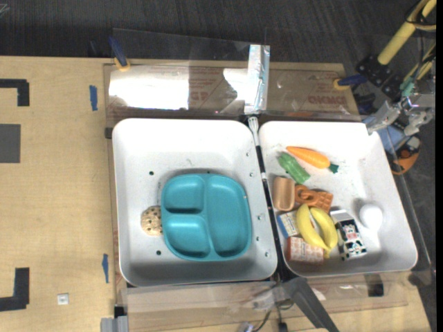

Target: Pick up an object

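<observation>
The right bin [387, 178] holds a heap of small objects. An orange carrot [308, 157] lies at the back beside a green vegetable [294, 168]. Below them sit a tan cup [282, 192], an orange toy [317, 199], a yellow banana [317, 227], a white ball [370, 215], a small black-and-white box [349, 235] and a red-and-white packet [304, 250]. The arm's end with the gripper [398, 120] hangs just outside the bin's far right corner, apart from every object, as a cluttered grey shape.
The left bin [138, 151] carries a teal divided plate [205, 215] with a speckled cookie [151, 220] at its left edge. A clear plastic sheet [187, 81] stands behind the bins. Yellow cabling [405, 33] runs at the top right.
</observation>
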`<state>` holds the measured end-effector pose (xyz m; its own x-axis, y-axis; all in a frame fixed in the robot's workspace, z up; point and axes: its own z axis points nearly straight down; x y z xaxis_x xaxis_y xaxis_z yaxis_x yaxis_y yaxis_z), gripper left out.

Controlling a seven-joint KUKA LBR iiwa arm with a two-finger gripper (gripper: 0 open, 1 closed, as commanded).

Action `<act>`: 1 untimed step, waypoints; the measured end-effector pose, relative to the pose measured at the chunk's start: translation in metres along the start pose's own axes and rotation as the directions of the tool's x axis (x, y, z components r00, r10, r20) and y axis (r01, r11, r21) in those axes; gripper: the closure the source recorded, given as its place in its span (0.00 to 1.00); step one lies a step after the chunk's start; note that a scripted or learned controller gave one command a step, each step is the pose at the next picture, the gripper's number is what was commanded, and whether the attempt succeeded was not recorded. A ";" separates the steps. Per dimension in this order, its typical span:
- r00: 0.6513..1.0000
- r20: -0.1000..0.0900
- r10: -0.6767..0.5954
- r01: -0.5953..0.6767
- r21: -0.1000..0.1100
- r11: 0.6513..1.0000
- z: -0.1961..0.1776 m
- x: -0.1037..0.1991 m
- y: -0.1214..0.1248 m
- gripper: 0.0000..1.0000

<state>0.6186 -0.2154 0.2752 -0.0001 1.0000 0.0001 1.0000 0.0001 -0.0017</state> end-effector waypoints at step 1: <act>0.998 0.002 0.064 -0.064 -0.014 0.998 -0.123 0.035 -0.024 0.00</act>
<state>0.5949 -0.1801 0.3977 0.0643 0.9979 -0.0024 0.9979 -0.0643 0.0119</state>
